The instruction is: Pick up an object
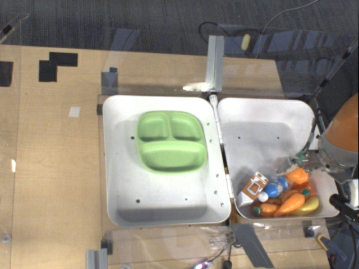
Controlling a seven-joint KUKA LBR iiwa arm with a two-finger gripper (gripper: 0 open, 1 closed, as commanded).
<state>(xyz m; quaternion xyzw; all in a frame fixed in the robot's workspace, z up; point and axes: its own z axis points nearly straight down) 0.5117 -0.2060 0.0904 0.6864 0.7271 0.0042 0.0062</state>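
Observation:
A pile of toy food lies in the front right corner of the right bin (pixel 263 122). It holds a small orange-and-white carton (pixel 255 187), a blue bottle (pixel 273 189), an orange fruit (pixel 298 176), two carrots (pixel 292 203), and a yellow banana (pixel 310 207). My gripper (pixel 297 160) reaches in from the right edge and hangs just above the orange fruit, at the bin's right wall. The arm's grey wrist and orange band (pixel 343 129) hide most of it.
A green divided plate (pixel 171 140) lies in the middle of the left bin (pixel 120 167). A metal post (pixel 215 60) stands behind the seam between the two bins. Cables run across the dark floor at the back.

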